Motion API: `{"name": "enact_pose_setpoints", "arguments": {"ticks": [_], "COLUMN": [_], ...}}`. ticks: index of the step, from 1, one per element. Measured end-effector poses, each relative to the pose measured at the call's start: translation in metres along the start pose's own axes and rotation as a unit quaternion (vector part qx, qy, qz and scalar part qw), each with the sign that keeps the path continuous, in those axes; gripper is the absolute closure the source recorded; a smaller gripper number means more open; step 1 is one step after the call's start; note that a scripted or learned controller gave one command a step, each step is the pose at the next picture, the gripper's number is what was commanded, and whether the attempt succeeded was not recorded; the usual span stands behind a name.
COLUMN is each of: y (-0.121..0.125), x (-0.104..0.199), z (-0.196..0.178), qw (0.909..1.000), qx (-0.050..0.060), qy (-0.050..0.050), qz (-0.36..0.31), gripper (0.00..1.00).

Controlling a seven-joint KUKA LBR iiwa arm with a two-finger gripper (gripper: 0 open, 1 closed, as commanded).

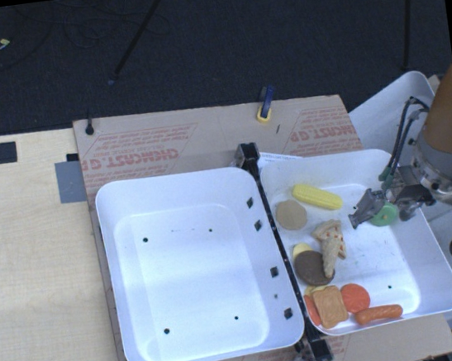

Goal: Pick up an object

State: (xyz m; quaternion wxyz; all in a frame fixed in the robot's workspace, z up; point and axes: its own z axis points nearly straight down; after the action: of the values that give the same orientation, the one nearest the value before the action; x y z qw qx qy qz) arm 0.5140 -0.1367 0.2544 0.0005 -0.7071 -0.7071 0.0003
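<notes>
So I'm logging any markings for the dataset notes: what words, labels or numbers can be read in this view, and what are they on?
Red print on the cardboard sheet under the bins, twice along its far edge, upside down: too blurred to read for certain.
More red print on the cardboard's near edge: unreadable.
No readable text on the bins or food items.

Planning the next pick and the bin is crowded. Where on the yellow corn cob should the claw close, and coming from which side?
Grip the yellow corn cob across its narrow middle, descending from above. It lies flat and long, apart from the round tan piece, so its long sides look free for the claw.
</notes>
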Motion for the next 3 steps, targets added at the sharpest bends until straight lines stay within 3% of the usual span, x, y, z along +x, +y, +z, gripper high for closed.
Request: {"name": "enact_pose_setpoints", "arguments": {"ticks": [1,2,3], "y": [-0.035,0.052,0.046], "x": [0.054,0.027,0.025], "z": [0.143,0.164,0.158], "qw": [1.0,1.0,1.0], "qx": [0.004,-0.003,0.002], "qy": [0.002,0.001,0.001], "qz": [0.001,-0.002,0.002], "gripper": [0.0,0.0,1.0]}}
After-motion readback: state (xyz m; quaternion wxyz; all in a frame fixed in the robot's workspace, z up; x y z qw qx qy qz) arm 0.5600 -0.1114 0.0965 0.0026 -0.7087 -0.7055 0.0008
